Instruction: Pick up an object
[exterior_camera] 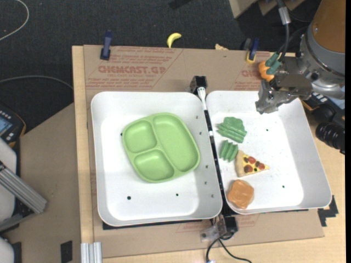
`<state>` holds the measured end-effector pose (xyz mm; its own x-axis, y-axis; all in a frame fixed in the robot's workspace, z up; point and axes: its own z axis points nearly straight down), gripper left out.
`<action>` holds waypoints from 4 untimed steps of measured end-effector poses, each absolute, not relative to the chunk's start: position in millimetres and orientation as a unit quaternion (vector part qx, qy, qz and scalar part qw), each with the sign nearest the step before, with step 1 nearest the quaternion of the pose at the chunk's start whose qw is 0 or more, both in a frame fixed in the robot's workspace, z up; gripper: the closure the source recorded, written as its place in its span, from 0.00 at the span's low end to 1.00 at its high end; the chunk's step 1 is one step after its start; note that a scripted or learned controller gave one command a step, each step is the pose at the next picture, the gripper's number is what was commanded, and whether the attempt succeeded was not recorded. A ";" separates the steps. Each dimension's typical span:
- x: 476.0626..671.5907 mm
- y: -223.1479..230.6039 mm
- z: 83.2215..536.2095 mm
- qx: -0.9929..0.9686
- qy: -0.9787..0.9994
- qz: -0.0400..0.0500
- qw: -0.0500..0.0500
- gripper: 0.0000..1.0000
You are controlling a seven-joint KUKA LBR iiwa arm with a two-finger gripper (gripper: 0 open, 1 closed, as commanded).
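Note:
The right bin (296, 163) holds a leafy green toy (231, 129), a small green bean-like piece (228, 150), a pizza slice (250, 165) and a round orange-brown bun (240, 194), all along its left side. My gripper (267, 106) hangs over the bin's back edge, up and to the right of the leafy green toy, apart from every object. Nothing shows between its fingers.
The left bin (109, 147) carries a green divided plate (159, 147). A black divider strip (207, 125) runs between the bins. Blue clamps (106, 44) and a yellow banana (173, 39) sit at the board's back edge. The right bin's right half is bare.

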<state>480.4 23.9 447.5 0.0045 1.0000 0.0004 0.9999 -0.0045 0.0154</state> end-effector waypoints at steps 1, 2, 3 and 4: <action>478.0 53.3 339.2 0.707 0.707 -0.004 -0.004 1.00; 479.6 -10.1 350.3 0.710 0.705 0.000 0.002 1.00; 478.8 17.1 305.7 0.706 0.708 -0.002 -0.003 1.00; 479.1 84.4 311.7 0.704 0.710 0.001 0.000 1.00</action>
